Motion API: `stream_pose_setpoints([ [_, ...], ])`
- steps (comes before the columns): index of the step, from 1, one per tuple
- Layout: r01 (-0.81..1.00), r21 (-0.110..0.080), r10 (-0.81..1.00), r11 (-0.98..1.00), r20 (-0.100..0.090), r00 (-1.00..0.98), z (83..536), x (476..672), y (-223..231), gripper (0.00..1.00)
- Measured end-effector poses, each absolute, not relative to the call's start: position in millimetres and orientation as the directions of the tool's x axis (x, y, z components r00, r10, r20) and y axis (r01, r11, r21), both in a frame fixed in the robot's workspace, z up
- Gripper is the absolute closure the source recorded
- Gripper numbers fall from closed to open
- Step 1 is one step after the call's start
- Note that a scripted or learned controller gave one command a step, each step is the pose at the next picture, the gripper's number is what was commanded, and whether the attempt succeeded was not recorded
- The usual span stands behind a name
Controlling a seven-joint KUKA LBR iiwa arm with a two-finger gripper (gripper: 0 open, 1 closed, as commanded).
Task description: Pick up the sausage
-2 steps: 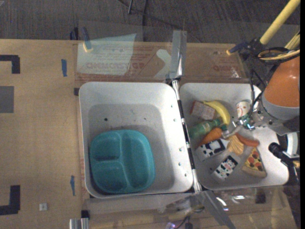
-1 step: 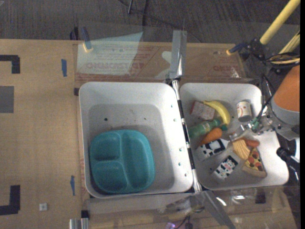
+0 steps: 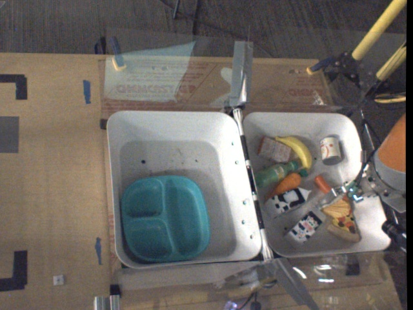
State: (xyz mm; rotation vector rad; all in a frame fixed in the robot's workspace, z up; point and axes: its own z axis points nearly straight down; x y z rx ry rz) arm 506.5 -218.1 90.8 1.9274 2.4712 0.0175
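Note:
The sausage (image 3: 321, 183) is a small orange-red piece lying in the right bin (image 3: 348, 123), just right of the carrot (image 3: 286, 183) and above the pizza slice (image 3: 340, 213). The gripper (image 3: 344, 191) reaches in from the right edge and sits low over the bin, just right of the sausage and above the pizza slice. Its tip is close to the sausage's right end, and I cannot tell whether they touch. The grey arm with its orange band (image 3: 395, 148) covers the bin's right rim.
The right bin also holds a banana (image 3: 297, 150), a brown packet (image 3: 274, 149), a green bottle (image 3: 279, 172), a white can (image 3: 330, 149) and two small cartons (image 3: 288, 201) (image 3: 305, 227). A teal divided plate (image 3: 165, 217) lies in the left bin (image 3: 169, 124).

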Motion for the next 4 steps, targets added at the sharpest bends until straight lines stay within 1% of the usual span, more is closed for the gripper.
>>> stream_pose_setpoints([
  [1, 0.971, 0.018, 0.971, 0.239, -0.012, -0.239, 101.0, 507.5, -222.8, 1.0],
  [2, 0.961, 0.007, 0.961, 0.275, -0.007, -0.275, 89.6, 554.8, -225.1, 1.0],
  [3, 0.959, 0.01, 0.959, 0.282, 0.003, -0.282, 90.4, 557.1, -218.4, 0.0],
  [4, 0.978, 0.01, 0.978, 0.208, 0.004, -0.208, 90.0, 594.4, -216.3, 0.0],
])
